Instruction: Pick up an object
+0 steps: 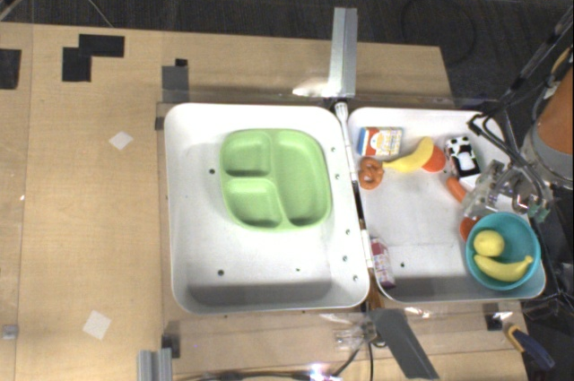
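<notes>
gripper at right edge of frame, over the right bin | grip state: cannot tell | nearest target: blue bowl just below, lower right, holding lemon and banana lying left-right

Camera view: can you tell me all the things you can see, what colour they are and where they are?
Bins: two, white, side by side on the bench.
Divided tray: one, green, in the left bin.
Bowl: one, blue, near right corner of the right bin.
Toy fruit: two pieces, yellow, inside the bowl.
Banana: one, yellow, far part of the right bin.
Small box: one, white, orange and blue, beside that banana.
Black and white toy: one, far part of the right bin.
Gripper: one, grey, above the right bin beside the bowl.
</notes>
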Robot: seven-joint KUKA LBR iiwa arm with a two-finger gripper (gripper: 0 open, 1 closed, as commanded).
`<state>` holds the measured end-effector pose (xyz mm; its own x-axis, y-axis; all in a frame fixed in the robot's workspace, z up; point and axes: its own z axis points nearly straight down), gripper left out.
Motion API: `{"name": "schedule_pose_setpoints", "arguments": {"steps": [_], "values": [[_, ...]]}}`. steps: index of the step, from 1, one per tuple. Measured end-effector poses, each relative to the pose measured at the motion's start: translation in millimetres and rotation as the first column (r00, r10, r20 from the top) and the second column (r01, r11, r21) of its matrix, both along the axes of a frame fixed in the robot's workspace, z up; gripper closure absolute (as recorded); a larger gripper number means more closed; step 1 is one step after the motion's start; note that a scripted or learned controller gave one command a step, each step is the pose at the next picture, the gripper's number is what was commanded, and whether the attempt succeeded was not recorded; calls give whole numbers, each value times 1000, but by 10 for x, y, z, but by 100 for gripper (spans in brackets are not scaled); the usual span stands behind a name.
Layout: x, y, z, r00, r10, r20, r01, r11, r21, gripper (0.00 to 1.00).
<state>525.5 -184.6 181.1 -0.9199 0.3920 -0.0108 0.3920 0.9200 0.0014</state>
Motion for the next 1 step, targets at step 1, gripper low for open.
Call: {"name": "schedule_pose_setpoints", "arguments": {"steps": [1], "values": [[298,412,565,995,-100,2,100,995,3,100]]}}
